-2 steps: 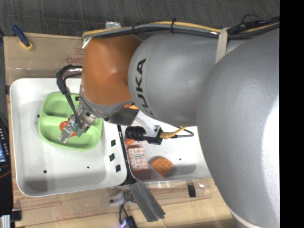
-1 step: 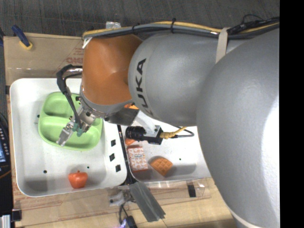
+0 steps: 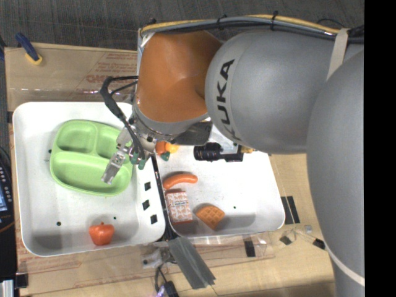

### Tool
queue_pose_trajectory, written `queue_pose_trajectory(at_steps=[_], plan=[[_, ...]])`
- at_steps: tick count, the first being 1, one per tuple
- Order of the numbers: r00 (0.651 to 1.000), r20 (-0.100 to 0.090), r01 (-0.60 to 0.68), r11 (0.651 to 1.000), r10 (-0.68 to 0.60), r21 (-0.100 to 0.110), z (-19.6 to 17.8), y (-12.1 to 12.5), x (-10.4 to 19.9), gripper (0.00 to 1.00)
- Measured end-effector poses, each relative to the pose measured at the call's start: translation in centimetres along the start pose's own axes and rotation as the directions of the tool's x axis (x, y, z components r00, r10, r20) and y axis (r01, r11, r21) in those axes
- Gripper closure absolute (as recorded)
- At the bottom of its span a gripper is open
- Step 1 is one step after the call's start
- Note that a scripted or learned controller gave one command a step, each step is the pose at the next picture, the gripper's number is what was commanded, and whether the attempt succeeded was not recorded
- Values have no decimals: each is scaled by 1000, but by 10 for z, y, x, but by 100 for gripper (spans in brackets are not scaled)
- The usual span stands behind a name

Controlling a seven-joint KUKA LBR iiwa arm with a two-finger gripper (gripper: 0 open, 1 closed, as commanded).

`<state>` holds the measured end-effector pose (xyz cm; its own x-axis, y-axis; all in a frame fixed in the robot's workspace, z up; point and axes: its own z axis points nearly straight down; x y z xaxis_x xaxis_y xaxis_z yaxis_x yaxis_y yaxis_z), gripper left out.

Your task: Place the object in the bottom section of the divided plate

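Observation:
A green divided plate (image 3: 77, 156) lies in the left bin (image 3: 31, 184), with two smaller sections at the top and one wide section along the bottom. My gripper (image 3: 119, 161) hangs over the right end of that wide bottom section, close to the plate's rim. I see no object in it from this angle. A red tomato-like toy (image 3: 102, 232) sits on the left bin's floor below the plate. The arm's orange band and grey body cover the top of the right bin.
The right bin (image 3: 260, 184) holds a sausage (image 3: 180, 179), a small printed packet (image 3: 178, 206), a waffle-like piece (image 3: 210, 215) and a small orange item (image 3: 164, 146) partly under the arm. The divider wall (image 3: 151, 197) between the bins runs just right of my gripper.

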<state>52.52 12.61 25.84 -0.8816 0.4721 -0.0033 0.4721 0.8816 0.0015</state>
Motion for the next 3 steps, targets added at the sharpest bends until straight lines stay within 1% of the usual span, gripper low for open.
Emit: queue_pose_trajectory(at_steps=[1,2,3], plan=[[1000,2,4,1000,-4,0,-10,1,-1,100],[941,-4,-339,941,339,7,35,5,59,100],[991,-4,-131,991,131,4,31,-37,35,100]])
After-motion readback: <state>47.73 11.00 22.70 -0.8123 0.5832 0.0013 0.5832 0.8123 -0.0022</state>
